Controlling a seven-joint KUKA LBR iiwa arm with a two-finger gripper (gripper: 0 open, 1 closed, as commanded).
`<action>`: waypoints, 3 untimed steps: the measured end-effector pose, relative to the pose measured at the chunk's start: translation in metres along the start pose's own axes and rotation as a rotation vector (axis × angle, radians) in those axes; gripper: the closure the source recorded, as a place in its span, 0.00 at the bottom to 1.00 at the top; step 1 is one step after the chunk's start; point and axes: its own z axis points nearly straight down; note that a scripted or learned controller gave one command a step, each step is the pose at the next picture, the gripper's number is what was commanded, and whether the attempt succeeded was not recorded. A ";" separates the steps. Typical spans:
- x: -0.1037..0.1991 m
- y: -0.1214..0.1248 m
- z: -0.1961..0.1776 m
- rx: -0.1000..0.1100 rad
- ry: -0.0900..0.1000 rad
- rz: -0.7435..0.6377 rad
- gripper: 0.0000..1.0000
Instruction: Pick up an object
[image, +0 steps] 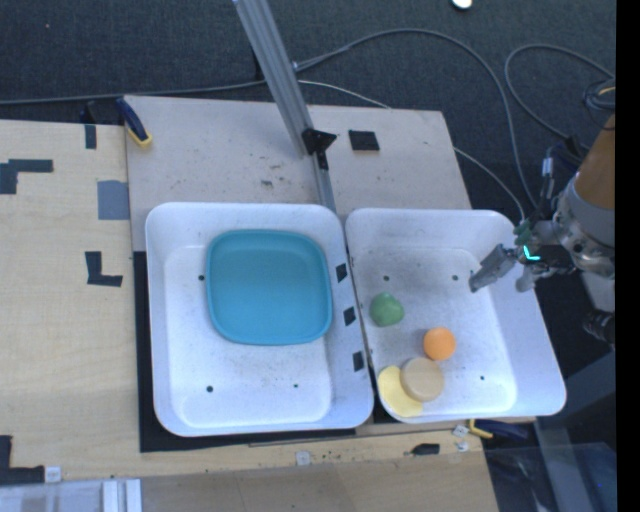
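Claw (497, 268): over right bin's (520, 385) far-right edge, holding nothing; aperture not discernible. Targets: green ball (386, 310), orange ball (439, 344), tan disc (422, 380). I'd take orange, the most isolated piece; descend centred.

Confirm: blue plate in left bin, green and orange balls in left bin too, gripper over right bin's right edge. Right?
One error: the green ball and orange ball lie in the right bin, not the left. The camera view shows it. The blue plate is in the left bin, and the gripper is over the right bin's right edge.
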 end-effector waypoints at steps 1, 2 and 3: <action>0.000 0.000 0.000 0.000 0.000 0.000 0.00; 0.001 0.008 0.057 0.005 0.001 0.000 0.00; 0.006 0.008 0.119 0.005 0.001 0.000 0.00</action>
